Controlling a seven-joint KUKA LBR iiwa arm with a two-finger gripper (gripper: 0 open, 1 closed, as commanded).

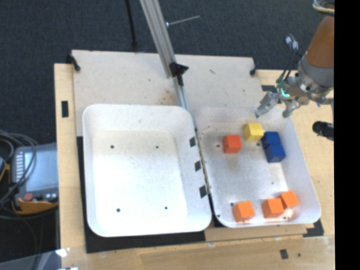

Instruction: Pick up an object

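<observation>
While the jaws hang spread and holding nothing over the right bin's (304, 173) far edge, candidates lie loose below: yellow block (253, 131) touching blue block (273, 145), red block (232, 144) beside, three orange blocks (265, 206) nearer. Much of the arm (322, 46) is cut off.

no readable text, no labels, no brands, no numbers on bins, blocks or bench
</observation>
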